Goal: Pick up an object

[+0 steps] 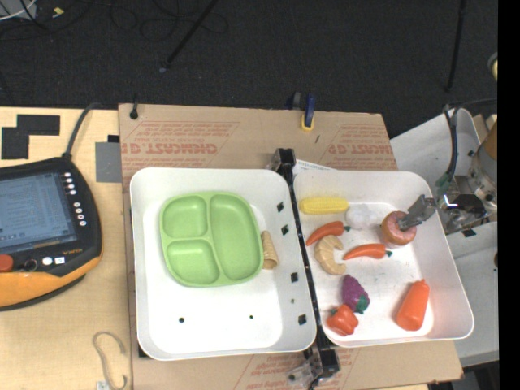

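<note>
While tool [416, 212] state can't be told, r. bin [455, 299] holds 2 chilies, 1 corn [323, 205].

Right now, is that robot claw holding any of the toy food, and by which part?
Cannot tell: the gripper sits at the round pinkish toy's upper right edge, but its grasp is unclear.

Two glossy white plastic bins [154, 218] sit on matt brown cardboard [244, 136]; the green divided plate [210, 239] looks smooth, slightly shiny plastic.
</note>
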You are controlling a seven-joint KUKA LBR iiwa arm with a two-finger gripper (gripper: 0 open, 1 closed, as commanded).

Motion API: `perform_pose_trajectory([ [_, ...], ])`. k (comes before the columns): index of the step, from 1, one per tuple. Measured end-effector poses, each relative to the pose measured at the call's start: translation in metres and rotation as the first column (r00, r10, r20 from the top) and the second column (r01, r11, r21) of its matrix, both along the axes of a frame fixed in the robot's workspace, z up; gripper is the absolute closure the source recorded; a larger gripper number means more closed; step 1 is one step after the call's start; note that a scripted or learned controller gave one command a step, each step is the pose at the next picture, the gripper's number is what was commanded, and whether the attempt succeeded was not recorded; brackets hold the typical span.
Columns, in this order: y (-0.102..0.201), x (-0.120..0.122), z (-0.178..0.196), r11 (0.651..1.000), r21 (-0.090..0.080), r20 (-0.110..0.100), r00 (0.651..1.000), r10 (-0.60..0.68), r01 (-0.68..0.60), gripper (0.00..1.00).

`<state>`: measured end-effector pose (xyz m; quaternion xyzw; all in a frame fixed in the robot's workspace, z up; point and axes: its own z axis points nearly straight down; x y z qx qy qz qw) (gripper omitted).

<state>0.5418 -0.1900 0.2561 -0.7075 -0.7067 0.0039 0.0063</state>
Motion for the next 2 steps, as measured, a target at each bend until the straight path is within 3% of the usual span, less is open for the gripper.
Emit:
perform_pose_trajectory([
  [1, 0.0, 0.002, 0.007, 1.0, -0.002, 0.011, 1.0, 0.002, -0.002, 0.0],
  [2, 0.006, 0.002, -0.037, 1.0, -0.001, 0.008, 1.0, 0.005, -0.004, 0.0],
])
